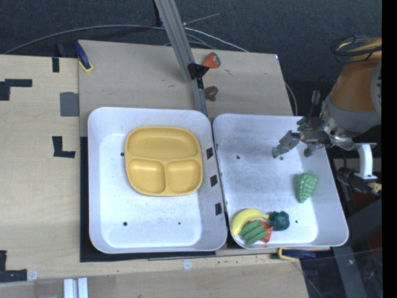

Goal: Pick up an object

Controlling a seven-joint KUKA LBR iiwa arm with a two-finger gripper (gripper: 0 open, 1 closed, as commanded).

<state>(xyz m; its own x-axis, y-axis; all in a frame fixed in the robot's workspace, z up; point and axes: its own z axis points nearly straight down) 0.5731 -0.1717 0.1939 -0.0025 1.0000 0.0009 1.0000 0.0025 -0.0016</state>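
Camera view: wooden bench (155,73), two white bins (105,166), gripper (296,144) fingers apart over right one

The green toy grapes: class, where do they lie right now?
The green toy grapes lie in the right bin, near its right wall, below the gripper and above the toy pile.

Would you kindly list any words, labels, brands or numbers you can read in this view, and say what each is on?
None can be read. The yellow plate, both white bins, the toy grapes and the toy food pile carry no visible print. The black tape marks on the bench are plain shapes, not letters.
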